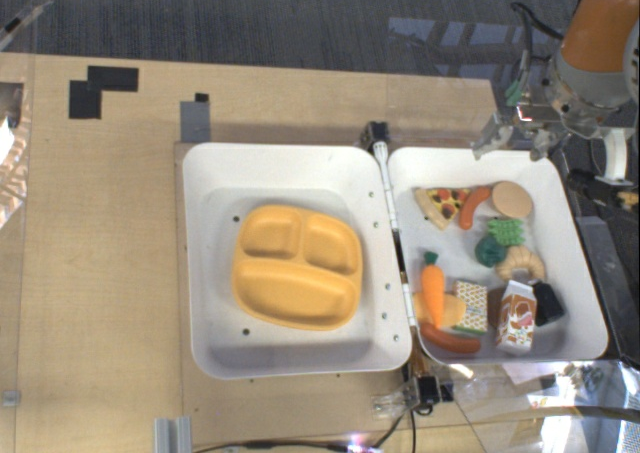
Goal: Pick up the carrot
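Carrot upright near right bin's left edge, gripper above that bin's back edge, finger state indiscernible, yellow tray mid left bin.

A yellow tray sits in the left white bin. To the right of the tray, the right bin holds a pizza slice, a sausage, a croissant and a milk carton.
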